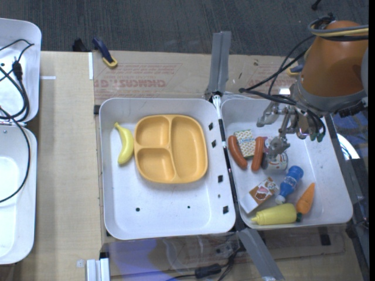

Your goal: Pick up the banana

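One curved, smooth banana (124, 144) beside a glossy three-compartment tray (171, 148).

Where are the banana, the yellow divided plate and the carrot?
banana (124, 145): camera view, middle of its curve.
yellow divided plate (206, 151): camera view, right rim.
carrot (305, 198): camera view, orange body.

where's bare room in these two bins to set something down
Most room is in the left bin: the floor in front of the yellow divided plate, plus a strip behind it. The banana fills the gap at the plate's left. The right bin is crowded with toy food under the gripper.
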Robot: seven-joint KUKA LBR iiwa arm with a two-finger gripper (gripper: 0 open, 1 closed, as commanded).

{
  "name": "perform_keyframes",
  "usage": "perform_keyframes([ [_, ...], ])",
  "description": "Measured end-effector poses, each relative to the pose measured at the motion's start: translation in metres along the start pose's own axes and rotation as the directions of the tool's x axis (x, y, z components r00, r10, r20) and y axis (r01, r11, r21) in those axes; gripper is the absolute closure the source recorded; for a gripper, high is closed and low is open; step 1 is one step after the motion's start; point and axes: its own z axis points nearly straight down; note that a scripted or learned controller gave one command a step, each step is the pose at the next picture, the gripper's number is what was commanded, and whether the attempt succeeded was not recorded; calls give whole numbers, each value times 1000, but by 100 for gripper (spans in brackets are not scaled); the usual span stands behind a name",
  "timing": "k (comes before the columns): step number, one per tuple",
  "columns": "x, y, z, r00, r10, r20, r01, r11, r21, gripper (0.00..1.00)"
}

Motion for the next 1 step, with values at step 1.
perform_keyframes([
  [1,61,-20,39,960,281,-5,-281,960,2,0],
])
